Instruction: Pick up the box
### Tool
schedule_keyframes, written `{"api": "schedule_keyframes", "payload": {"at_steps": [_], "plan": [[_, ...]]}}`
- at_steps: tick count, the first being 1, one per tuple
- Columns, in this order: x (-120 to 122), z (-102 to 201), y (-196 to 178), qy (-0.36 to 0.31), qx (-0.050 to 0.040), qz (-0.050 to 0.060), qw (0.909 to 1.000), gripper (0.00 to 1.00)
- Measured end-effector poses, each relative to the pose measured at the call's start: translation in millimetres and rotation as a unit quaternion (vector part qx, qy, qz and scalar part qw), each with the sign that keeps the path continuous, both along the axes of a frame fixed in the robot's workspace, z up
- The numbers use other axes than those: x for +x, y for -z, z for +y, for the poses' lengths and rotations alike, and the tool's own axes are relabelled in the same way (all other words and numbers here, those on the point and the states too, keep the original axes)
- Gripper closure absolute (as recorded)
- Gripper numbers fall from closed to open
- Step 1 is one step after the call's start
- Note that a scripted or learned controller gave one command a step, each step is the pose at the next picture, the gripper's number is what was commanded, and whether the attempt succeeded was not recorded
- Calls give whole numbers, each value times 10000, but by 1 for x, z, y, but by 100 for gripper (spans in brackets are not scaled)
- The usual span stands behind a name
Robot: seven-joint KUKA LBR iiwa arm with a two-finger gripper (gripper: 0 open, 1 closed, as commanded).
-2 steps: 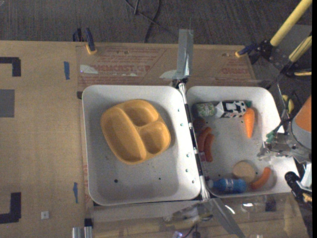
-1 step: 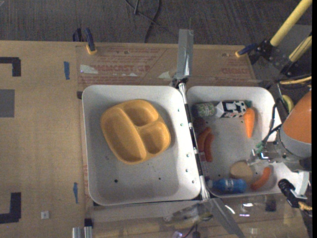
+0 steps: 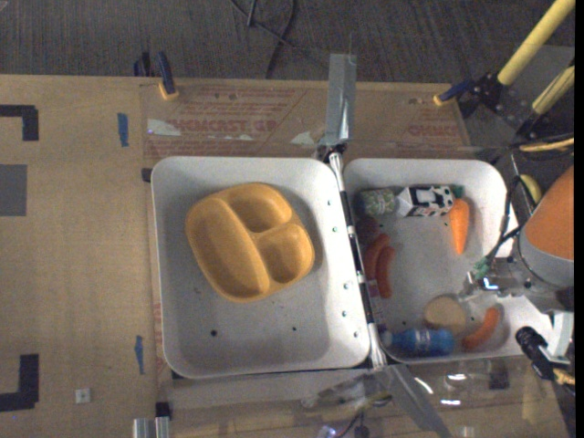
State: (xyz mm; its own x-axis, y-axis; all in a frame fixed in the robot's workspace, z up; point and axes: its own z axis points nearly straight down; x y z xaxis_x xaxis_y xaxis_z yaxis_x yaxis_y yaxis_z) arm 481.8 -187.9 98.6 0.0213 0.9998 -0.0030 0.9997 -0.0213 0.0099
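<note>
Wooden bench (image 3: 82, 245) beneath, bearing two shallow white bins side by side. Left bin (image 3: 182, 336): holding a yellow divided dish (image 3: 248, 240), nothing to do with the job. Right bin (image 3: 415, 173): crowded with small items. Grey arm (image 3: 558, 235) with its orange band, reaching in over the right rim of that bin, about halfway down.

Box (image 3: 427, 199): lying on its side along the far wall of the right bin, black-and-white patches at one end, green toward the other. Just beside its right end, a carrot (image 3: 461, 224), pointing down the bin. Nearer the divider, two red sausages (image 3: 379, 265). Along the near wall, a blue bottle (image 3: 422, 340), a round tan bun (image 3: 445, 313) and an orange sausage (image 3: 482, 328).

Gripper (image 3: 490, 278): low over the right side of the bin, near the bun and well apart from the box. Spread or pressed together: cannot tell from here. Nothing seen pinched.

Judged as the approach step, grasp not yet made. Next move calls for travelling up the bin toward the far wall, centring over the box, turning to span its narrow width, and descending without catching the carrot.
</note>
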Motion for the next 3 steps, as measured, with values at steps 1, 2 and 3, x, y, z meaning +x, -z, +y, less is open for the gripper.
{"api": "schedule_keyframes", "payload": {"at_steps": [1, 2, 3], "plan": [[45, -12, -35, 21, 10, 39, 10000, 100], [0, -32, 10, -1243, -13, 8, 9922, 100], [1, -32, 0, -1235, -20, -9, 9923, 100]]}}
